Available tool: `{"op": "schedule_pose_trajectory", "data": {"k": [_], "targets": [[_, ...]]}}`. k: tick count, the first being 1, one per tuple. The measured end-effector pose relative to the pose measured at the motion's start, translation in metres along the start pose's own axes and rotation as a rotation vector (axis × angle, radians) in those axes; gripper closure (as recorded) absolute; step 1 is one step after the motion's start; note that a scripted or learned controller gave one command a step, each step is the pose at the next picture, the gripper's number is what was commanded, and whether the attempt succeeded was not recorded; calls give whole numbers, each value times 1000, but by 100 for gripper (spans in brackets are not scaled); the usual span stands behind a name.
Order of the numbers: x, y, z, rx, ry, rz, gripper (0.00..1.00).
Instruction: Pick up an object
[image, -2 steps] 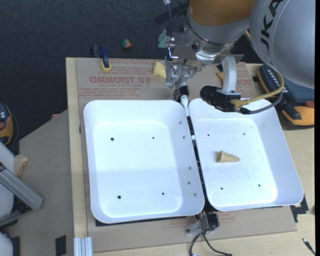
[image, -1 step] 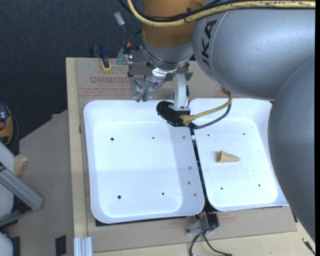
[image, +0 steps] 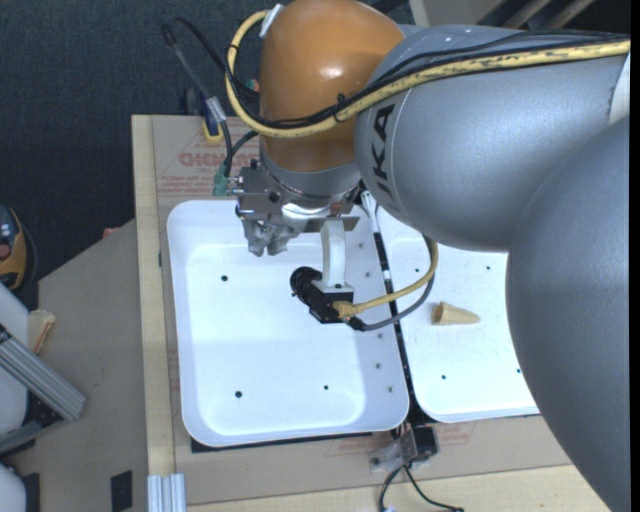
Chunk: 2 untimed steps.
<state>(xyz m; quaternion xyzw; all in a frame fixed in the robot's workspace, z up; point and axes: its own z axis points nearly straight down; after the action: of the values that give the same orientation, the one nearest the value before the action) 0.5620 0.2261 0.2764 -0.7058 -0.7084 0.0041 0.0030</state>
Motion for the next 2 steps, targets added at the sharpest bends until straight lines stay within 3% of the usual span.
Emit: {"op": "schedule_pose_trajectory", "data": {"k": [1, 2], "targets": [[-2, -35, 7, -4, 1, 3, 100], [-1, -86, 44, 0, -1, 4, 100]]}}
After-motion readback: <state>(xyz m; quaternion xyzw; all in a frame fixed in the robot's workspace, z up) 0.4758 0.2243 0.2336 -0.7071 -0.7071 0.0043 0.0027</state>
